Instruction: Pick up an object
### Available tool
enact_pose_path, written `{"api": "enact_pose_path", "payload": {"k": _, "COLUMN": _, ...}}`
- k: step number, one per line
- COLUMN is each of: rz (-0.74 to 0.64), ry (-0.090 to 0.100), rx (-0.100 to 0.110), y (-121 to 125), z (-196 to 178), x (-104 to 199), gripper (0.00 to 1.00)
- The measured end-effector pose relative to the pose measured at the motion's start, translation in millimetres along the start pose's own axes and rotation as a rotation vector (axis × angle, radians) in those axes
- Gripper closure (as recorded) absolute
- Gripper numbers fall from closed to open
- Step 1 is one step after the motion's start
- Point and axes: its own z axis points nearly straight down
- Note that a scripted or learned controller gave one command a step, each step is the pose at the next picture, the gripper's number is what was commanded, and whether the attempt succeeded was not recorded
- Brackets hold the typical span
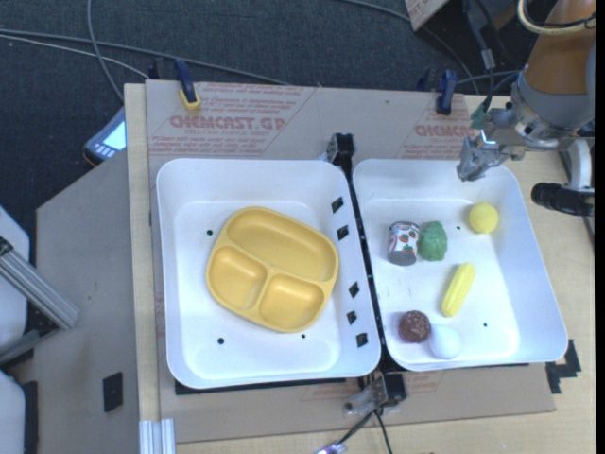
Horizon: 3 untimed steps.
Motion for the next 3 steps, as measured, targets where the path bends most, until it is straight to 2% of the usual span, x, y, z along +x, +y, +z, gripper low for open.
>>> {"api": "enact_pose_path", "payload": {"k": 2, "rz": -0.001, "ry": -0.001, "rx": -0.002, "y": 13, "z": -19, "x": 119, "gripper": 1.00}}
{"api": "enact_pose_path", "payload": {"k": 3, "rz": 0.000, "ry": 0.000, "rx": 0.004, "y": 11, "z": -5, "x": 173, "gripper": 1.00}}
